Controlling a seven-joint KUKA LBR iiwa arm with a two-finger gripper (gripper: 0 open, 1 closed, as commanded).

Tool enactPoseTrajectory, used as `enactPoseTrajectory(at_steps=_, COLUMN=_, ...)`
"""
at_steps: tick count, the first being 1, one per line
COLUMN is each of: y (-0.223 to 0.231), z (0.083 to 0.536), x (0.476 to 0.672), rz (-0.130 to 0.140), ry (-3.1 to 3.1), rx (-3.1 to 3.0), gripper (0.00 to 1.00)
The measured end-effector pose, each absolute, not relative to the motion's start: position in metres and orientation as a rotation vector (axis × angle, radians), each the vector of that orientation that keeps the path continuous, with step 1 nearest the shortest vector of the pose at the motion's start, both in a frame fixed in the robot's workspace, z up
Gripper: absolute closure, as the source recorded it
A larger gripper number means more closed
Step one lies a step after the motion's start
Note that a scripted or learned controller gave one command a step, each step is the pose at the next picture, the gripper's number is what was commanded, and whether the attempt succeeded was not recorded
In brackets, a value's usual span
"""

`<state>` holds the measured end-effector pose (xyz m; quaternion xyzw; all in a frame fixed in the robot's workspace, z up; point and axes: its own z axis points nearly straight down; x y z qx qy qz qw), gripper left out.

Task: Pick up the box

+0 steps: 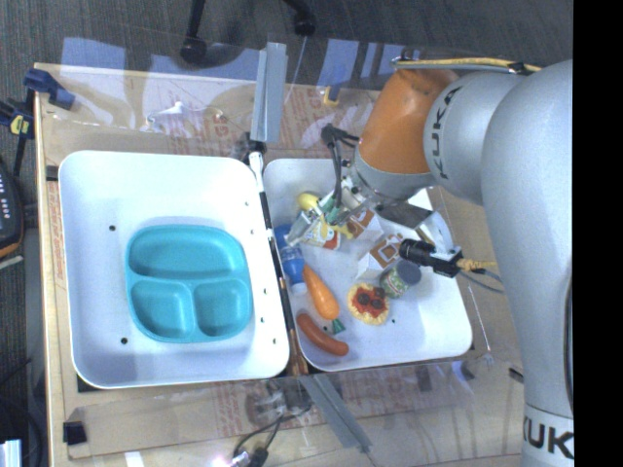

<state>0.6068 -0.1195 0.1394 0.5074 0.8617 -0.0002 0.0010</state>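
Observation:
A small white and brown box (384, 253) lies in the right bin (438, 334), near its middle. A second small brown box (360, 223) sits just above it, close to the gripper. My gripper (338, 205) reaches down into the upper left part of the right bin, over a colourful green and yellow packet (319, 228). The gripper's tip is right beside the packet and the brown box, and the wrist hides part of what lies under it.
The right bin also holds a yellow lemon (308, 201), a blue bottle (290, 262), a carrot (321, 293), a sausage (321, 336), a pizza slice (369, 303) and a can (400, 279). The left bin (88, 339) holds a teal divided tray (188, 282).

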Motion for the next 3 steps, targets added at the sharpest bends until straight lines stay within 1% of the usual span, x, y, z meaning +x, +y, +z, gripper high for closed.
enactPoseTrajectory(at_steps=1, y=-0.157, z=0.108, x=0.638, rz=-0.006, ry=2.747, rx=1.511, gripper=0.0)
enactPoseTrajectory(at_steps=2, y=-0.177, z=0.093, x=0.632, rz=0.0, ry=2.521, rx=1.875, gripper=0.0)
enactPoseTrajectory(at_steps=3, y=-0.176, z=0.103, x=0.633, rz=0.001, ry=2.526, rx=1.869, gripper=1.0)
